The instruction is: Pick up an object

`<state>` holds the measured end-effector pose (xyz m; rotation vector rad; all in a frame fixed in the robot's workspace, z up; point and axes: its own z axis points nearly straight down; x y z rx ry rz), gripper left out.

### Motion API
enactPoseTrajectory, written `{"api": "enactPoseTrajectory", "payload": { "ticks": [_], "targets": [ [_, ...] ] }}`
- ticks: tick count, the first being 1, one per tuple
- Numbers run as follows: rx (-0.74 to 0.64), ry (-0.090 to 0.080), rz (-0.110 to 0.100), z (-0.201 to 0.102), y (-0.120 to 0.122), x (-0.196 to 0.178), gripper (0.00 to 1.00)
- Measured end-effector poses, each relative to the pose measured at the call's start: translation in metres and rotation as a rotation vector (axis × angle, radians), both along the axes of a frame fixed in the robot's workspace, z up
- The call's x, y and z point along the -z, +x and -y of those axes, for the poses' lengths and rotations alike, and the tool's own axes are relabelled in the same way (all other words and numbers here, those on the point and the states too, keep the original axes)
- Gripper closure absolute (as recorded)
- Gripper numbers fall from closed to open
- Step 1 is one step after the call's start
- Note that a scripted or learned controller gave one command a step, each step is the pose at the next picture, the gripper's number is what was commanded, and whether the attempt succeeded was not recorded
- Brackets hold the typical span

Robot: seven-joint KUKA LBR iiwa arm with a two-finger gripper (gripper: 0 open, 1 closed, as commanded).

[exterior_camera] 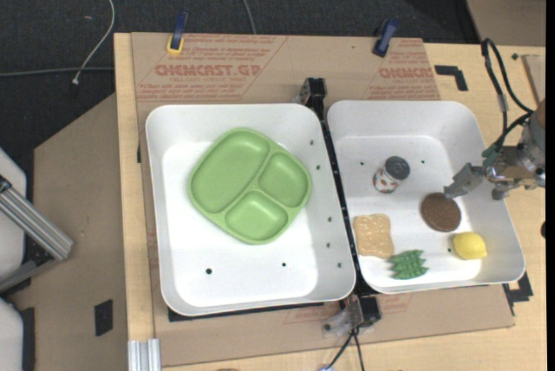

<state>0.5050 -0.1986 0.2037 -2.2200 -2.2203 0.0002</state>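
2 white bins side by side on the counter. Left bin (173, 265) holds a green 3-compartment plate (250, 185), sitting about mid-bin, a bit toward the far edge, rotated at a slant.

Right bin (416, 122) holds 5 small things, all in its near half or middle. A small jar with a dark grey lid (391, 173) lies roughly mid-bin, slightly toward the left bin. A brown round disc (440, 212) is nearer the bin's right wall. A yellow lemon-like piece (469, 246) is in the near-right corner, just beside the disc but apart from it. A tan cracker-like square (374, 235) lies along the bin's near-left side. A green spiky piece (408, 264) is at the near edge, just beside the cracker, between it and the lemon.

Claw (473, 178) comes in over the right bin's right wall; 1 grey finger (462, 179) points down-left toward the disc, tip just above and beside it in this view. Nothing seen between the fingers. Cannot tell if the claw is wide or narrow, the wrist end is blurred at the counter's right edge.

2 clamps, blue with yellow (179, 33) and blue (385, 37), sit on the cardboard at the counter's far edge.
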Motion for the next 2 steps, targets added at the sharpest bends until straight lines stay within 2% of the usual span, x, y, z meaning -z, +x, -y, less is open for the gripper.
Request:
{"api": "enactPoseTrajectory", "payload": {
  "ticks": [1, 2],
  "targets": [
    [0.000, 0.000, 0.000, 0.000, 0.000, 0.000, 0.00],
    [0.000, 0.000, 0.000, -0.010, -0.002, 0.049, 0.00]
  ]
}}
